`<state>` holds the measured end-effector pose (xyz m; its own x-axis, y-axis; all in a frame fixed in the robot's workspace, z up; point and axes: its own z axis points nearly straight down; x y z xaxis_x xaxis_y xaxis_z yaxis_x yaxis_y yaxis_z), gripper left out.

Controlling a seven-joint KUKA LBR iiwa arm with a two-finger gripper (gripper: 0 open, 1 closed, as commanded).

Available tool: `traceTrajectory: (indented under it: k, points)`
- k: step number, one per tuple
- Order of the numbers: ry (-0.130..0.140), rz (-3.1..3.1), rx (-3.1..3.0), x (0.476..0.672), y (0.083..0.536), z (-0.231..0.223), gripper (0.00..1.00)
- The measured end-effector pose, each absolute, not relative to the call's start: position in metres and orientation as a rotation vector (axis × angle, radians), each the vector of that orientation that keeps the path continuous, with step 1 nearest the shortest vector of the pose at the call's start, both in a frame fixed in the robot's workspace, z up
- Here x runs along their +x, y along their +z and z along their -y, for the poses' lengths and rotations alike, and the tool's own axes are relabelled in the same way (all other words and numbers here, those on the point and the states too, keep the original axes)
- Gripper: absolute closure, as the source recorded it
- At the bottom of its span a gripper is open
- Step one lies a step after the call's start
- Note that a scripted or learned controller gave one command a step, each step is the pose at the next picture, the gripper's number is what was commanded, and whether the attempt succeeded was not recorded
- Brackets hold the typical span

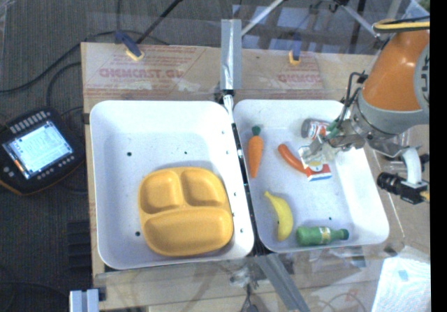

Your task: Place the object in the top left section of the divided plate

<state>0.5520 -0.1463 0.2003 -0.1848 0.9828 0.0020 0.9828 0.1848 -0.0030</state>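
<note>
Camera view, from above the counter [160,73], takes in two shallow white bins side by side. The pincer [323,142] hangs low over the far side of the right bin [363,220], at the end of the grey arm with its orange band [398,73] that enters from the right. Whether it is apart or together cannot be told; the metal parts around it blur into one another. Just under it, toward the viewer, a small red, white and blue carton [318,169] lies on the bin floor, and a red-orange pepper-like piece [290,156] lies touching that carton's left side. A silvery can [312,127] sits just left of the pincer, on the far side of it. Further left of the pincer, near the bin's left wall, lies a carrot [255,152] with its green top pointing away. Nearer the viewer than the pincer, a banana [280,214] lies on the floor, and a green bottle [320,235] lies on its side along the near wall.

Well to the pincer's left, in the left bin [119,129], sits the yellow divided plate [186,210]. Its top left section [162,190] holds nothing.
</note>
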Motion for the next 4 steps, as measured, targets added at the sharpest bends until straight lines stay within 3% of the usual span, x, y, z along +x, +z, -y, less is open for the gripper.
traceTrajectory:
  k: [1, 2, 3, 4]
  points:
    - [0.005, 2.414, -2.005, 0.532, 0.264, 0.059, 1.00]
    - [0.007, 2.536, -1.848, 0.498, 0.270, -0.013, 1.00]
    - [0.006, 2.643, -1.695, 0.485, 0.293, -0.085, 1.00]
    - [0.007, 2.706, -1.590, 0.521, 0.259, -0.133, 1.00]
